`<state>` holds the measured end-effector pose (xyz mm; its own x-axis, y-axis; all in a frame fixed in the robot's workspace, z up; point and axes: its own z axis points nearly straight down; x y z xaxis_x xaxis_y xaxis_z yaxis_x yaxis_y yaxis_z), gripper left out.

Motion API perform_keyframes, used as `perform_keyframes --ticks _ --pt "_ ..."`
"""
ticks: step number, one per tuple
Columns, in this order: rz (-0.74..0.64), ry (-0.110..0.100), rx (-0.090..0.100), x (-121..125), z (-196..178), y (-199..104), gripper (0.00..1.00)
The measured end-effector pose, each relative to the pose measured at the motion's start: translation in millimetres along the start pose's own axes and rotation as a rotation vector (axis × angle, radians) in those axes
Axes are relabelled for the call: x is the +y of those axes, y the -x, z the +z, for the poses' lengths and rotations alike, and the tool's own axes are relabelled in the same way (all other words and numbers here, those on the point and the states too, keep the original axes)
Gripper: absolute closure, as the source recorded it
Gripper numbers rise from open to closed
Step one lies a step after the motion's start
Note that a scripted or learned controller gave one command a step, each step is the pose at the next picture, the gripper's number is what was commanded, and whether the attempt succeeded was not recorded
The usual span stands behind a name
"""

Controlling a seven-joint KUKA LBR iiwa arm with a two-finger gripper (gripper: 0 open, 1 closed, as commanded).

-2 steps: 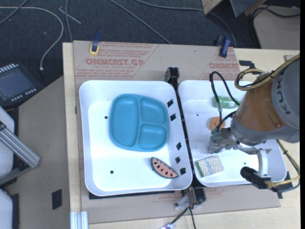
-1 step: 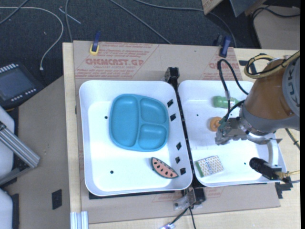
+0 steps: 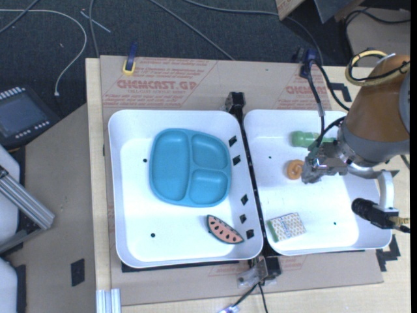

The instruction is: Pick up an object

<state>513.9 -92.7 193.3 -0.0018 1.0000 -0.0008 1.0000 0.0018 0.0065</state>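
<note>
Robot gripper [image 3: 311, 172] hovers in the right white bin [image 3: 339, 237], just beside a small orange round object [image 3: 295, 169]; its grasp cannot be told.

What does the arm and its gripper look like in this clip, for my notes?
The arm is a thick rounded body, grey near the wrist with a broad orange band above it. A yellowish cable loop sits at its top, and a dark cable runs along it toward the wrist. The gripper is a small, dark metallic-grey assembly, too small to make out markings.
</note>
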Motion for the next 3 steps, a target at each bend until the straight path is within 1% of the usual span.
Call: perform_keyframes --ticks 1,3 --pt "0.001 0.000 0.000 0 -43 0 1.00" --pt "-0.005 -0.005 0.003 50 -33 -107 1.00"
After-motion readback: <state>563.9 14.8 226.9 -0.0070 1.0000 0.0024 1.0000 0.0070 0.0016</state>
